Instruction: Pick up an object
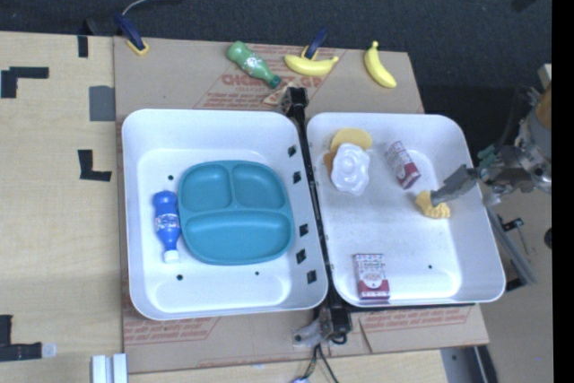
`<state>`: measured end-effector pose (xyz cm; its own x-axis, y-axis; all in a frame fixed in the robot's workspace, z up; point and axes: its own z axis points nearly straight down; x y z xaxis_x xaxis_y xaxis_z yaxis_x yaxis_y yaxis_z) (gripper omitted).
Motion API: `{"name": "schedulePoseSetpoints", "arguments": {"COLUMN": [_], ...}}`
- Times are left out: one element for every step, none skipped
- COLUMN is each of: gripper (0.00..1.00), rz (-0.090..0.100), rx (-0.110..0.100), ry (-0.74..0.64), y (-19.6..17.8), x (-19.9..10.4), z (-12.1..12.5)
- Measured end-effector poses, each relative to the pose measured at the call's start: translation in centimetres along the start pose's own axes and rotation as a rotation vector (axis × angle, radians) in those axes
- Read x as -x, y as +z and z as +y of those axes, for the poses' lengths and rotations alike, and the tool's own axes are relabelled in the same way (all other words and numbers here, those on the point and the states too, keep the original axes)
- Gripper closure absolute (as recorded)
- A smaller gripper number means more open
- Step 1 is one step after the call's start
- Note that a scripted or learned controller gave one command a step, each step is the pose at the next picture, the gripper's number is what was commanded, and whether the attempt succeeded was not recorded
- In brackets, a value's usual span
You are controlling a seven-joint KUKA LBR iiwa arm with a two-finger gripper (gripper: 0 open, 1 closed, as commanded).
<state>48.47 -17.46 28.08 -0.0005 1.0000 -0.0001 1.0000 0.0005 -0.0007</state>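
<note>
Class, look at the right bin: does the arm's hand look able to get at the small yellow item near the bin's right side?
Probably yes: the hand sits right at the yellow item, with bare bin floor around it.

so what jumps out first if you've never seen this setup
The big blue divided plate fills much of the left bin, with a blue bottle lying beside it. In the right bin, the gripper reaches in from the right edge, right by a small yellow object. Two bananas and a green bottle lie on the cardboard behind the bins.
</note>
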Motion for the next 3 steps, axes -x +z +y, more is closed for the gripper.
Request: {"name": "schedulePoseSetpoints", "arguments": {"gripper": [0.00, 0.00, 0.00], "rz": [0.002, -0.001, 0.001], "rx": [-0.003, -0.001, 0.006], "ry": [-0.001, 0.003, -0.002], "y": [12.7, 12.8, 19.4], "x": [-0.4, 5.0, -2.1], "z": [5.3, -0.2, 6.3]}}
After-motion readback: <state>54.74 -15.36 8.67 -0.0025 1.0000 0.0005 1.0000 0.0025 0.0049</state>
